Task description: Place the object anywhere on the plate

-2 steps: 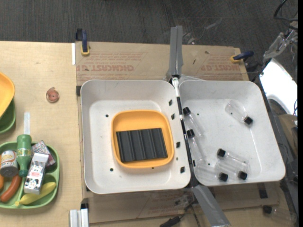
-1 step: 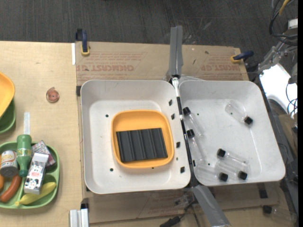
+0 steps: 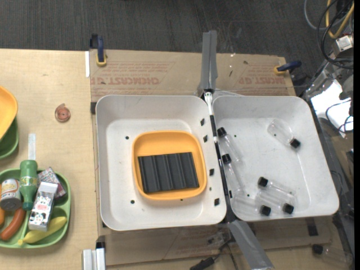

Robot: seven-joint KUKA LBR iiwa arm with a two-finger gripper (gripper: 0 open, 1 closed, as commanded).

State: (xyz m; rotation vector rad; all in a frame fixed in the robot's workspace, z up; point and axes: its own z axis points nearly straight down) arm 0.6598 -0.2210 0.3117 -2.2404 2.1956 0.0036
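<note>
A dark grey ribbed slab lies flat on the orange plate in the left bin, its ridges running near to far. It sits in the plate's well, slightly toward the near rim, with orange showing on every side of it. The plate rests in the middle of the bin floor, clear of all four walls.

What the gripper is doing, how wide it stands or whether it carries anything cannot be told from this vantage.

The right bin holds a scatter of clear plastic vials with black caps. One vial lies toward the far right of the floor, and two more sit in line against the left wall. A small cluster lies toward the near edge. The two bins touch along their shared middle edge, where a grey metal post runs away toward the far side.

Both bins sit on brown printed cardboard, pinned at its far corners by a blue clamp on the left and another clamp on the right.

On the wooden table to the left, well apart from the bins, a green tray carries toy food, a green bottle among it. A small pink round piece lies on bare wood beyond it, and a yellow bowl cuts into the left edge. Cables hang at the far right over dark carpet.
</note>
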